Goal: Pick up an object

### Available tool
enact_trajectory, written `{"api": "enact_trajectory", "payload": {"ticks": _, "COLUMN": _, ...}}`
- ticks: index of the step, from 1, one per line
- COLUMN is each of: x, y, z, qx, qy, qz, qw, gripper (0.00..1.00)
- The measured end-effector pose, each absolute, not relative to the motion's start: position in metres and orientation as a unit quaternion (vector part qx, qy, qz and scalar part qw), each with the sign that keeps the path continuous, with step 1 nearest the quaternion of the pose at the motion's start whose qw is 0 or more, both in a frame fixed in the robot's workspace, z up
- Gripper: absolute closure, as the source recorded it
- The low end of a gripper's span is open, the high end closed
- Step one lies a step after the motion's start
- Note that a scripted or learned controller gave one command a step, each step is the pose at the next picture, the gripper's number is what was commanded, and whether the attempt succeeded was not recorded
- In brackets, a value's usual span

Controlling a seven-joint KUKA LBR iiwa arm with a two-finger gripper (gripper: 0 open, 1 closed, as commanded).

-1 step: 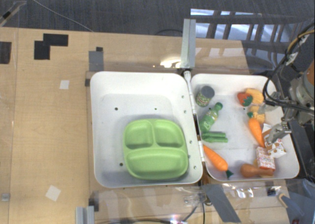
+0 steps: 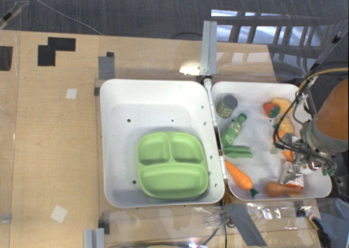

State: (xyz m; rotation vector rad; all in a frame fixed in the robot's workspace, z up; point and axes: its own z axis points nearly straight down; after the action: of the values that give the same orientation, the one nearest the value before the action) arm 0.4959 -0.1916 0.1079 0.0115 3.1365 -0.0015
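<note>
Camera view puts my pincer [image 2: 293, 171] low over the right bin [image 2: 256, 90], near that bin's front right corner, with the grey arm and its orange band [image 2: 334, 116] rising behind it at the frame's right side. I cannot tell how the pincer stands, because the wrist and its cables cover it from this angle. Directly under and just in front of the pincer lies a brownish toy piece [image 2: 282, 188], too blurred for me to name more closely; I cannot see whether it is touched. To the pincer's left, well inside the same bin, an orange toy carrot [image 2: 238, 174] lies on a slant with its green end toward the front wall. Beyond the carrot from the pincer, a flat green stick-like piece [image 2: 238, 151] lies crosswise, and a green toy bottle [image 2: 234, 128] lies tilted above it. A small can with a grey lid [image 2: 226, 105] stands farther off, near the bin's back left corner. Behind the pincer, toward the back wall, a red toy with a green top [image 2: 271, 109] sits against a yellowish piece [image 2: 283, 115]. Far to the pincer's left, across the divider, the left bin [image 2: 117, 132] holds a green compartment plate [image 2: 173, 164]. Both bins rest on the wooden counter [image 2: 49, 149].
</note>
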Motion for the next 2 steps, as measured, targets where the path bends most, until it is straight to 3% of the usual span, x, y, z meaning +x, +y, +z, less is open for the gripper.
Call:
{"api": "enact_trajectory", "payload": {"ticks": 1, "x": 0.5199, "y": -0.2052, "z": 0.0901, "qx": 0.009, "qy": 1.0, "qz": -0.0016, "qw": 0.007, "gripper": 0.0}}
{"api": "enact_trajectory", "payload": {"ticks": 2, "x": 0.5153, "y": -0.2048, "z": 0.0902, "qx": 0.016, "qy": 1.0, "qz": -0.0022, "qw": 0.009, "gripper": 0.0}}
